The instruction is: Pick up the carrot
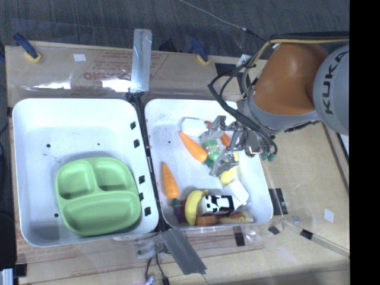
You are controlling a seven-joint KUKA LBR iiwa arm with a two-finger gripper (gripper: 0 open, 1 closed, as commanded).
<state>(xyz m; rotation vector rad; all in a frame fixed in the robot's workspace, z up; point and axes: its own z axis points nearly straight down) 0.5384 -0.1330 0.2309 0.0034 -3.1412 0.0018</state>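
The arm reached in from the right, its gripper (221, 144) low over the right bin (155, 114); its grip could not be told. A carrot (193, 147) lay just left of it, long axis slanting from upper left to lower right.

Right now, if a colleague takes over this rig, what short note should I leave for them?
Gripper: low inside the right bin, over a cluster of small items; whether it is open or shut cannot be told.
Carrots: one carrot lies just to the view's left of the gripper; a second carrot lies lower, near the bin's left wall. Neither is visibly between the fingers.
Other things: a banana at the bin's near edge; a green tray in the left bin.
Done: arm has reached into the right bin.
Left: grasp a carrot and lift it.
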